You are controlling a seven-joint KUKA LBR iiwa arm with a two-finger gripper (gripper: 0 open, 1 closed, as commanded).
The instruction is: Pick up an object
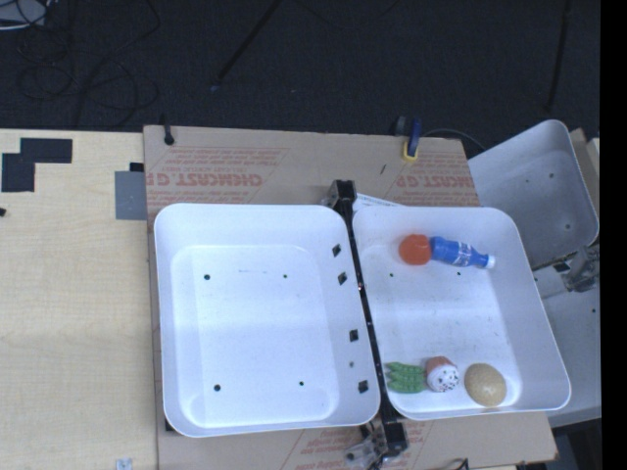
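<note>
The right bin holds several small objects. An orange ball-like piece lies near its far side, touching a blue bottle that lies on its side with a white cap pointing right. Along the near wall sit a green toy, a round white and red dotted thing and a tan egg-shaped object, side by side.
The left bin stands beside the right one on a cardboard sheet. A grey metal plate rises at the right. A clamp with a blue and yellow handle sits at the cardboard's far edge.
</note>
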